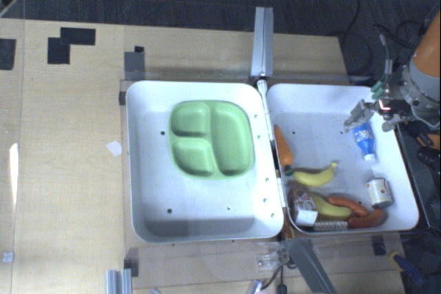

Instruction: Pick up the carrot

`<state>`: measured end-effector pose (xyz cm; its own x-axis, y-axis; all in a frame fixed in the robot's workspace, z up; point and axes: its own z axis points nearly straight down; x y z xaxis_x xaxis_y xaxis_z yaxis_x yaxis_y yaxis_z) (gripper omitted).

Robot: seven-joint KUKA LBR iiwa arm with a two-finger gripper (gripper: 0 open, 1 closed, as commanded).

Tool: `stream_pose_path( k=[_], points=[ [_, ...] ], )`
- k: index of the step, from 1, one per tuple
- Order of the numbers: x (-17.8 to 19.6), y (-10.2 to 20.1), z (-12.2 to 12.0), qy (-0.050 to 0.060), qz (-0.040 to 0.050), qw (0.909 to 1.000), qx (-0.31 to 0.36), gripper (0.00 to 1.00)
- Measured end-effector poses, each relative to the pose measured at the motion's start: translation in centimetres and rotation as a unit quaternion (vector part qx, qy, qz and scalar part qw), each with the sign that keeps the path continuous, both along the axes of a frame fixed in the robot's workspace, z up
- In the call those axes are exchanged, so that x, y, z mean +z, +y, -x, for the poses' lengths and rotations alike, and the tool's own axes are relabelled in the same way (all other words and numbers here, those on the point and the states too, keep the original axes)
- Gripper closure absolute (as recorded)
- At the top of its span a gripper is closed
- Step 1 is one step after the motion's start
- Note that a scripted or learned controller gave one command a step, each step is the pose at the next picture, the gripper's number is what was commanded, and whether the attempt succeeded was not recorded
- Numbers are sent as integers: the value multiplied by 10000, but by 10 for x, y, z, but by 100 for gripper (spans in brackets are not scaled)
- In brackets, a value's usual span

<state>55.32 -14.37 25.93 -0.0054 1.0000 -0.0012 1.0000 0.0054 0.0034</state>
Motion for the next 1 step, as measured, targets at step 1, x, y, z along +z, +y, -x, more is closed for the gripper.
stream_pose_path(
  k=[1],
  points=[
    [-115,-49,-47,19,-10,9963,-861,0]
  ],
)
